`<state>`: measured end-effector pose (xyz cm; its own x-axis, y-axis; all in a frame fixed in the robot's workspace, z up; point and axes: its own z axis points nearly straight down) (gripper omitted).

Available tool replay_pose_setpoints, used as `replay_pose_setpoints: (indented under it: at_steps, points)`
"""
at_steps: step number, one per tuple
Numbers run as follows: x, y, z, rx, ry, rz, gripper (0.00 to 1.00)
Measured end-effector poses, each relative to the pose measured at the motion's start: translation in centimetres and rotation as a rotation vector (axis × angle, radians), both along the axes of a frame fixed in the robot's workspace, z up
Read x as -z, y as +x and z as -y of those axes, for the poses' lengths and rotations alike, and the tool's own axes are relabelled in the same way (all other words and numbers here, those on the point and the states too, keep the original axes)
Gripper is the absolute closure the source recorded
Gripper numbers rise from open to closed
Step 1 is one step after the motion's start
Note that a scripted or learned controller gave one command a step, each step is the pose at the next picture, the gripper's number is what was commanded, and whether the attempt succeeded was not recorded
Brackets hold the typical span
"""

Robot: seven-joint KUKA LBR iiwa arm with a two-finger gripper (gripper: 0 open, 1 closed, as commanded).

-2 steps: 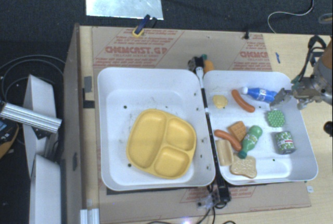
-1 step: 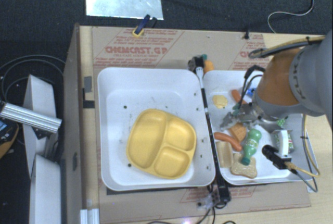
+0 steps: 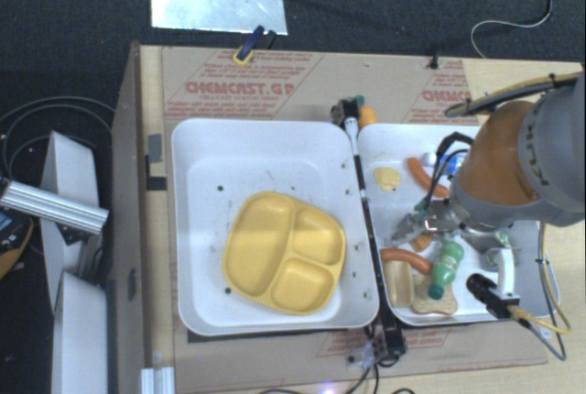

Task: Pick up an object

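Down inside right bin (image 3: 403,137): green bottle (image 3: 446,264) with white cap, lying tilted, near orange hot dog (image 3: 405,258) and tan bread slice (image 3: 430,300). Grey arm (image 3: 540,163) bent low over bin from right, gripper (image 3: 423,224) just above bottle. Fingers: cannot tell. Over in left bin (image 3: 265,137): yellow tray (image 3: 284,251).

**Grey arm, orange band**

Here's the arm (image 3: 549,154): a bulky grey cylinder, a broad rounded orange band (image 3: 499,154) beside it, a grey wrist section below, black cable looping near the band, metallic gripper (image 3: 426,223) hardware at its tip
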<state>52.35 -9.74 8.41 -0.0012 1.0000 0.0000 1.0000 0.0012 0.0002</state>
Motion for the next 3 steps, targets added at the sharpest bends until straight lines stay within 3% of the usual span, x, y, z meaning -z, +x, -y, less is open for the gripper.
replay_pose_setpoints:
  at_steps: [1,2,3]
  points:
    - [-0.1,0.1,6.1,0.002,-0.002,0.002,0.00]
    - [0.0,3.4,4.9,-0.002,0.000,0.002,0.00]
    - [-1.1,3.5,4.9,-0.004,0.000,0.004,1.00]
